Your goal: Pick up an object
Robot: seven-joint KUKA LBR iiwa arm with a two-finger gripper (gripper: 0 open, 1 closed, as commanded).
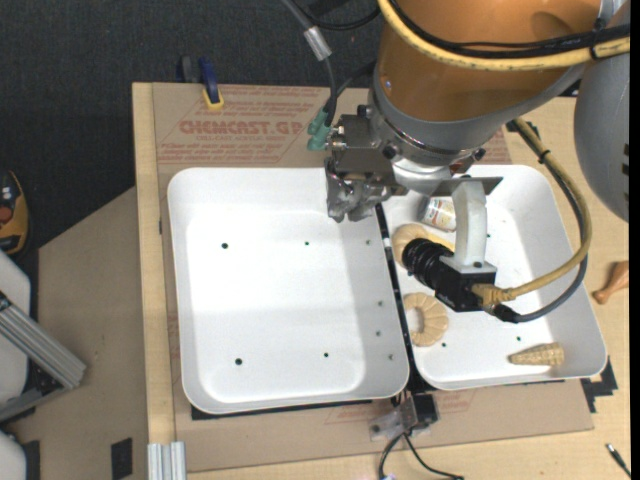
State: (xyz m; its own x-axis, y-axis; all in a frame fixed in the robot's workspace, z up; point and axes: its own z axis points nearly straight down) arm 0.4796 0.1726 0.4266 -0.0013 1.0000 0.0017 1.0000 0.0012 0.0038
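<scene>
The left bin (270, 298) lies bare white below me, and my gripper (350, 200) hangs over its upper right corner, just beside the divider between the two bins; I cannot tell how it is set. In the right bin (560, 268), partly hidden under my wrist, lie a tan ring-shaped pastry (430, 318) near the divider, another pale rounded piece (410, 238) above it, a small labelled container (438, 211), and a cone-shaped object (537, 355) near the lower right corner.
</scene>
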